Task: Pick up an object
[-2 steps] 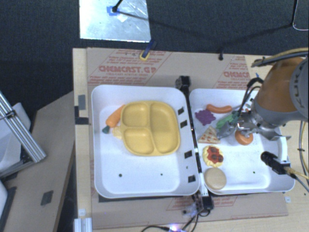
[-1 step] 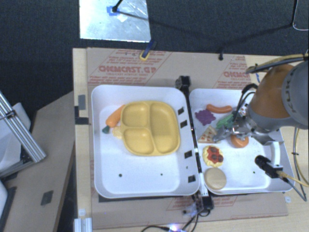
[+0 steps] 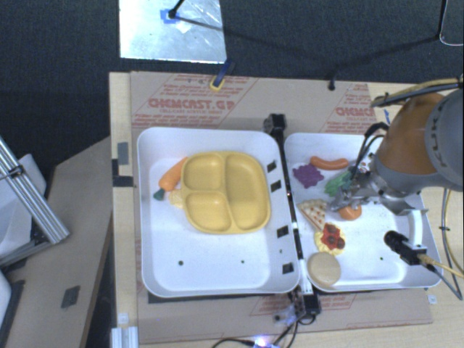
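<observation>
One gripper (image 3: 349, 198) above toy food (image 3: 328, 194)

Two shallow white bins side by side on a cardboard-covered bench (image 3: 239, 96): left bin (image 3: 156, 216), right bin (image 3: 377, 263). Between them, a black divider strip (image 3: 286, 194) (clips along its length). Behind the bench, a shiny metal plate (image 3: 156, 24) on dark carpet (image 3: 51, 56). At far left, an aluminium frame (image 3: 25, 194).

One fixed overhead camera slants down on both bins (image 3: 217, 285)
</observation>
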Controlling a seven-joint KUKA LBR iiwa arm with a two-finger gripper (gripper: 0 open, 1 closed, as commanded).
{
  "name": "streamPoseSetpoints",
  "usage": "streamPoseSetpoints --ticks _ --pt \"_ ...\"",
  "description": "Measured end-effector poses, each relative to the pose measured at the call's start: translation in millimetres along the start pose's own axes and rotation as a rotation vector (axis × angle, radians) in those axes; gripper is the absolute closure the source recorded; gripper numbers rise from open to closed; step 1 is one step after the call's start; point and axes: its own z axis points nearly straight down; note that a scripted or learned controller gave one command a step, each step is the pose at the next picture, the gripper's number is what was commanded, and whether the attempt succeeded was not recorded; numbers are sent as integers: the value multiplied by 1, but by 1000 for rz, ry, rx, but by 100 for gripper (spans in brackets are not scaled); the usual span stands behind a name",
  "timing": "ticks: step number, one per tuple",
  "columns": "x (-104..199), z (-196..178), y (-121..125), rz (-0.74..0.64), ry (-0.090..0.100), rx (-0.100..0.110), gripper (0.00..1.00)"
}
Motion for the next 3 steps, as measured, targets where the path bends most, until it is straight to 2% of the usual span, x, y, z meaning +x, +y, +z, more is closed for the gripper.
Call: streamPoseSetpoints --ticks 2,3 --pt "-1 -114 13 -3 -1 0 100" --pt "46 -112 15 -7 2 6 100"
